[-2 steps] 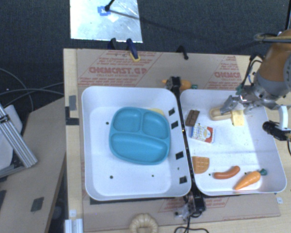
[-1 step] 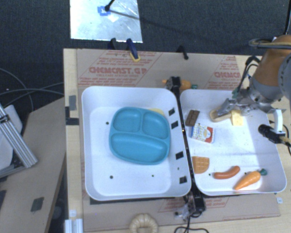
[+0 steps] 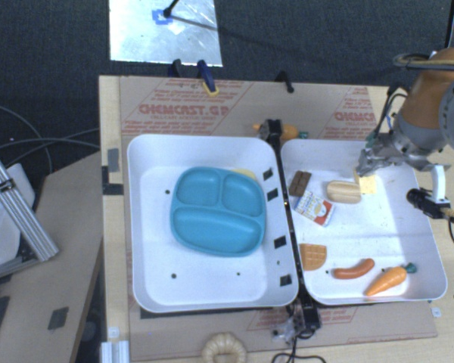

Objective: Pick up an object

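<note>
My gripper (image 3: pixel 370 160) hangs over the far part of the right bin (image 3: pixel 418 233), just above a pale yellow cheese slice (image 3: pixel 368 184). Left of the slice lies a tan bread roll (image 3: pixel 343 192). Further left are a brown chocolate bar (image 3: pixel 300 181) and a small white and red packet (image 3: pixel 315 208). Along the near side of the bin lie a waffle piece (image 3: pixel 313 255), a red sausage (image 3: pixel 353 268) and an orange carrot (image 3: pixel 387 279). Nothing is seen held by the gripper.
The left bin (image 3: pixel 155 225) holds a blue divided plate (image 3: pixel 218 210) with a yellowish item (image 3: pixel 247 174) peeking out behind it. A black divider with clips (image 3: pixel 281 210) runs between the bins. The arm (image 3: pixel 431 104) comes in over the right bin's far right corner.
</note>
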Motion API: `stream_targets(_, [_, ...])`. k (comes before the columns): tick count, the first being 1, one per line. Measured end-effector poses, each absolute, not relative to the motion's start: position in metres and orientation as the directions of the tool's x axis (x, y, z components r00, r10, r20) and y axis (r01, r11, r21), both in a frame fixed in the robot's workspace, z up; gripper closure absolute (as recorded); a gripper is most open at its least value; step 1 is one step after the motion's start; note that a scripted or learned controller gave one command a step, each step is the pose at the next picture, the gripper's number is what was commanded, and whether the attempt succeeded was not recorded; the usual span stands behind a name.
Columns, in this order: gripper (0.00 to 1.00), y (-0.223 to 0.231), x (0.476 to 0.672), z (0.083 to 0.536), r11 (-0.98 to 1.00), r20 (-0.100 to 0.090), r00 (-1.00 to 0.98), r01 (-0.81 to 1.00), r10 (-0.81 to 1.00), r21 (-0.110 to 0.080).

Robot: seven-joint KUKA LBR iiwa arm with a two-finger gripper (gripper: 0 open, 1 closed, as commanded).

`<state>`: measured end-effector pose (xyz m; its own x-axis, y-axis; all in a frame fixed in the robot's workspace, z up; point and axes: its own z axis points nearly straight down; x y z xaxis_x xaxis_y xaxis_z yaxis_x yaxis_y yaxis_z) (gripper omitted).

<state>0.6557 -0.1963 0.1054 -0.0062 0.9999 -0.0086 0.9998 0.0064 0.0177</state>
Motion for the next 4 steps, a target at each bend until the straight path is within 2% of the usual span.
stream_targets(1, [1.00, -0.200, 0.655, 0.150, 0.002, -0.001, -0.002, 1.000, 1.000, 0.005])
stream_targets(3, [1.00, -0.198, 0.659, 0.227, 0.006, -0.001, -0.006, 1.000, 1.000, 0.006])
stream_targets(4, [1.00, -0.142, 0.645, 0.236, 0.008, 0.001, -0.008, 1.000, 1.000, 0.002])
